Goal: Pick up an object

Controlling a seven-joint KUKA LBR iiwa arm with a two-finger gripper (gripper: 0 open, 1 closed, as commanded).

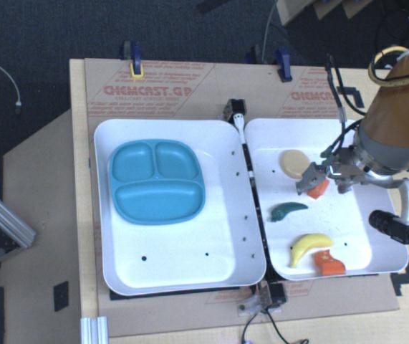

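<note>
In the right bin (376, 262) lie a tan round piece (294, 163), a small orange-red piece (319, 188), a dark teal piece (288, 210), a yellow banana (310, 246) and a red-orange piece (330, 264). My gripper (326, 180) hangs low over the bin's middle, reaching in from the right. Its fingers stand apart, open. The small orange-red piece shows between them, close against the left finger (307, 183). I cannot tell whether the piece rests on the bin floor or is lifted.
The left bin (183, 264) holds a blue divided plate (158, 181). A black divider strip (247, 170) runs between the bins. The arm's orange band (401, 113) and grey wrist cover the right bin's far right corner. Cables hang behind the bench.
</note>
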